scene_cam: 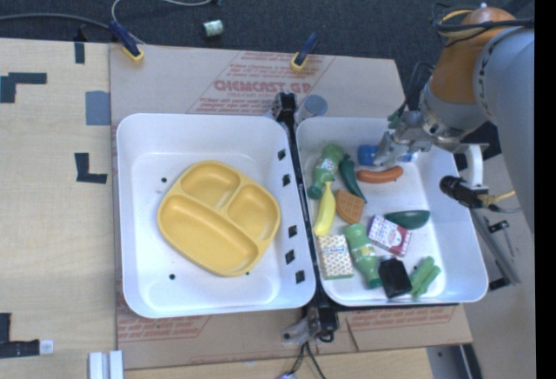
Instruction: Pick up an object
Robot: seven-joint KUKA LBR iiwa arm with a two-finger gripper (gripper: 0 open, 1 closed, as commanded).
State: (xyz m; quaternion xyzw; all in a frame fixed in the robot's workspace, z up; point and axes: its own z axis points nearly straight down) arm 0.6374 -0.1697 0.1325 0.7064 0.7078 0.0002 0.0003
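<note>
Gripper hovering over right bin, just above toy hot dog lying near bin's back wall. Finger spread: cannot tell. Hot dog looking light, smooth, likely slippery plastic; best pinching across narrow middle. Yellow divided plate sitting in left bin.

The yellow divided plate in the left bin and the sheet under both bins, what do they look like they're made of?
The yellow plate looks like molded plastic: one even color, rounded compartment ridges and a soft, slightly matte sheen. The sheet under the bins looks like brown cardboard: flat, dull, with red printed lettering and yellow clips holding its far edge. Both are judged by look alone.
</note>
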